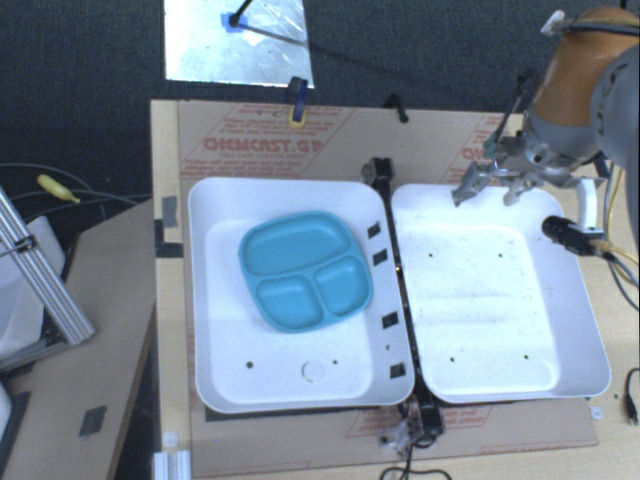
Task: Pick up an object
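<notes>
A light blue divided plate point(304, 270) with three compartments lies flat in the left white bin point(225, 368). My gripper point(489, 190) hovers over the far edge of the right white bin point(570, 368), well to the right of the plate and apart from it. Its two metal fingers point(466, 187) stand spread apart with nothing between them.
The two bins sit side by side on a cardboard sheet point(270, 143), joined by a black centre strip with clips point(385, 268). A shiny foil square point(238, 26) lies on the dark floor beyond. An aluminium rail point(35, 268) stands at the left.
</notes>
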Motion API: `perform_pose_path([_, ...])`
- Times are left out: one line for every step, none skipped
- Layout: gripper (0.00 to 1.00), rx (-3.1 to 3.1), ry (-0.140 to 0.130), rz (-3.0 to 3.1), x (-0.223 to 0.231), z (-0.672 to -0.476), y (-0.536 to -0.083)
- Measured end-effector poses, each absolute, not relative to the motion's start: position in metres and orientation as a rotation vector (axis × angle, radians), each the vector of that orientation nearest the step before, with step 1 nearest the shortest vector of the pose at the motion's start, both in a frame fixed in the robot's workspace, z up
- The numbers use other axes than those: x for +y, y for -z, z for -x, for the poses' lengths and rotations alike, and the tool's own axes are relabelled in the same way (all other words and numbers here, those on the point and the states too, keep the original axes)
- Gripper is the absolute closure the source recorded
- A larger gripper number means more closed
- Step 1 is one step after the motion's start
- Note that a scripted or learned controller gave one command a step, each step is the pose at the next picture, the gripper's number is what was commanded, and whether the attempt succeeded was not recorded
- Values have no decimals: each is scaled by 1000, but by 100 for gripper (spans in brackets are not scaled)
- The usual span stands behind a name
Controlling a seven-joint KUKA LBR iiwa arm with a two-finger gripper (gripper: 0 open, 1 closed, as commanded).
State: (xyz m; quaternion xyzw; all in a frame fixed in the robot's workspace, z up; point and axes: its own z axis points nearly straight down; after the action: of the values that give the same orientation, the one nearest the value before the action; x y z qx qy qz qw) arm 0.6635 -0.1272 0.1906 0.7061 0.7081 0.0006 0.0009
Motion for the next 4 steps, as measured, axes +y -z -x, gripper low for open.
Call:
perform_pose_path([0, 2221, 1, -2221, -125, -623, -195])
perform_pose_path([0, 2217, 3, -2229, -175, -570, -80])
perform_pose_path([0, 2213, -15, -2207, -161, -521, -253])
perform_pose_path([0, 2240, -3, -2210, -53, -505, -203])
